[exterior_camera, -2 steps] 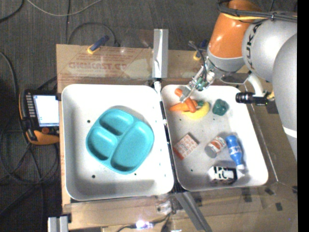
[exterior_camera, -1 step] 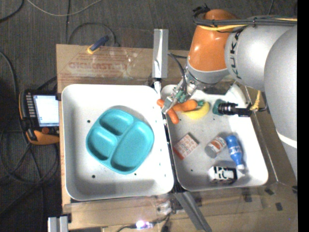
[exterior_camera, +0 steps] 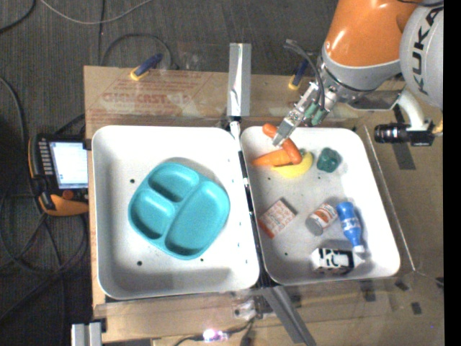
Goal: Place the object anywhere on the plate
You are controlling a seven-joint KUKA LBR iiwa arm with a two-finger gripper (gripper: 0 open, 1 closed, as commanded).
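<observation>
Approach stage: gripper over the carrot, plate unloaded.

The arm [exterior_camera: 374, 31] enters from the upper right of the frame. The left bin [exterior_camera: 108, 265] bears the teal plate [exterior_camera: 180, 207], divided into compartments, nothing on it. The right bin [exterior_camera: 382, 258] holds the clutter. The orange carrot [exterior_camera: 277, 157] lies at upper centre, resting against a yellow piece [exterior_camera: 299, 166]. The gripper [exterior_camera: 282, 134] hangs just above the carrot; whether its fingers are open or closed cannot be told. In my judgement, the next move calls for a secure grasp, then carriage leftward.
</observation>
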